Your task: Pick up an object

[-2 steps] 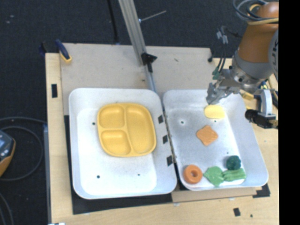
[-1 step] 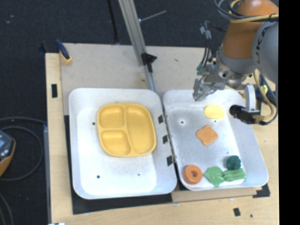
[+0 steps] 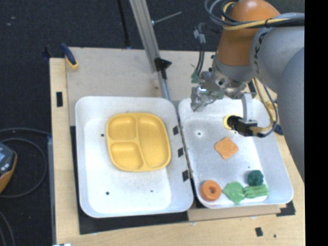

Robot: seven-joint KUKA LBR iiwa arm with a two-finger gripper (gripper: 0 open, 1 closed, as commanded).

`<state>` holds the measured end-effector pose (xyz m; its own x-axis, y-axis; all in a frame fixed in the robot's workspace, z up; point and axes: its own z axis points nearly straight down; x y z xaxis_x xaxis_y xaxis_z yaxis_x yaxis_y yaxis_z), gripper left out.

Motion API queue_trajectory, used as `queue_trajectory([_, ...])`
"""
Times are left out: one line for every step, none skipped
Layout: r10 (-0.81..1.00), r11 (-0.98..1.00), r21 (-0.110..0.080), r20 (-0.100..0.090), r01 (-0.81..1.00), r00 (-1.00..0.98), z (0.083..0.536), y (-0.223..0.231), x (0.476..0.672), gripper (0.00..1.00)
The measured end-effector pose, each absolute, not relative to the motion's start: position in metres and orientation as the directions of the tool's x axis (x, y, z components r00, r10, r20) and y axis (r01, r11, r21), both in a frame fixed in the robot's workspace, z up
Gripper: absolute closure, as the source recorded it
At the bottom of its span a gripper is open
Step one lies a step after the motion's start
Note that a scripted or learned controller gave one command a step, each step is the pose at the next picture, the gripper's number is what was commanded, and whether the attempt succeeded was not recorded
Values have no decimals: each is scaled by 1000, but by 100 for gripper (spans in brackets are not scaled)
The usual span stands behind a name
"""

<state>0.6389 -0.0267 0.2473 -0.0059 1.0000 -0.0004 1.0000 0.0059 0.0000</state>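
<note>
Grey tool (image 3: 198,104), seemingly above the right bin (image 3: 206,152)'s far corner; width blurred, cannot tell.

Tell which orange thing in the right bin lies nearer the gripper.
The flat orange slab, mid-bin; the orange ring lies farther from the gripper, at the front edge of the bin.

The grey arm (image 3: 284,60) reaches in from the right, high in the view. Its orange band (image 3: 246,17) sits on top of the bend, and below the wrist the gripper (image 3: 199,100) points down, angled slightly leftward.
</note>
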Motion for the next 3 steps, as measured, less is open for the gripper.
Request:
queue_trajectory([1000, 6, -1, 0, 1000, -6, 234, 25, 645, 100])
queue_trajectory([1000, 8, 2, 1, 1000, -8, 242, 76, 640, 100])
queue_trajectory([1000, 3, 1, 0, 1000, -3, 242, 73, 640, 0])
